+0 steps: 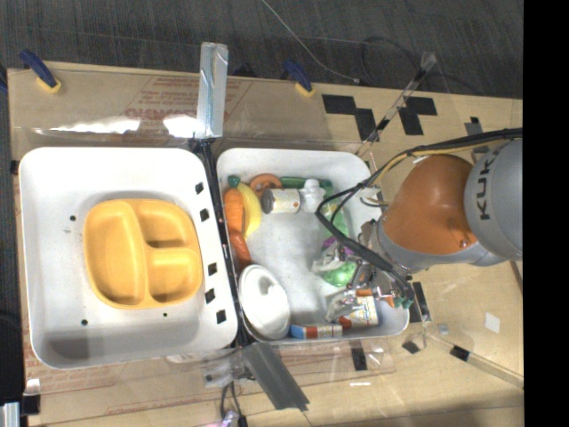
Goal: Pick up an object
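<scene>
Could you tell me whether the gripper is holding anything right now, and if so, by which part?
That cannot be told. The gripper is low in the right bin, among a green item and a small carton, with the wrist covering it.

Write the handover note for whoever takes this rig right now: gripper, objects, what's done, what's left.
Gripper: low in the right bin, near its right wall, among a green packet and a small carton; no grasp visible.
Objects: banana, carrot, small bottle, white bowl in the right bin; yellow tray in the left bin.
Done: nothing lifted.
Left: grasp and lift one object.
</scene>
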`<state>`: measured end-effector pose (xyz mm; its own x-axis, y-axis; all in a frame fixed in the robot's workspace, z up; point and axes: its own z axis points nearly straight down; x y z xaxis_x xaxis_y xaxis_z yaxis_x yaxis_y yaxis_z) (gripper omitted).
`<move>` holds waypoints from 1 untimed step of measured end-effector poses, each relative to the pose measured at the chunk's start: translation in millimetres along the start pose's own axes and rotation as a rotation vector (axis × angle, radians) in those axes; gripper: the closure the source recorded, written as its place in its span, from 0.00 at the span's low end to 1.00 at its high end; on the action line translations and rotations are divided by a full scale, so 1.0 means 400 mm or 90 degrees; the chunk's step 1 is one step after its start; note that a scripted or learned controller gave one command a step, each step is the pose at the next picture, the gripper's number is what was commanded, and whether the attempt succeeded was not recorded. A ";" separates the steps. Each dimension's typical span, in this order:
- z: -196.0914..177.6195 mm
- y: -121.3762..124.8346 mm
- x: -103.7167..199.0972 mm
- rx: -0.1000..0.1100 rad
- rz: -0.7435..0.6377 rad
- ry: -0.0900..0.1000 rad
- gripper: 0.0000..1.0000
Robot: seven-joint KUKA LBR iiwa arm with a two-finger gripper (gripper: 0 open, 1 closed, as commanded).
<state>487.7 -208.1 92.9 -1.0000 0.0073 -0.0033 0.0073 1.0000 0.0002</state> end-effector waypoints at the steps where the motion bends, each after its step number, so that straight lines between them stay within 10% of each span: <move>1: -0.027 0.004 -0.007 0.001 -0.006 -0.003 1.00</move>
<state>490.6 -206.4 103.9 -1.0000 -0.0016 -0.0075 -0.0016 1.0000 -0.0010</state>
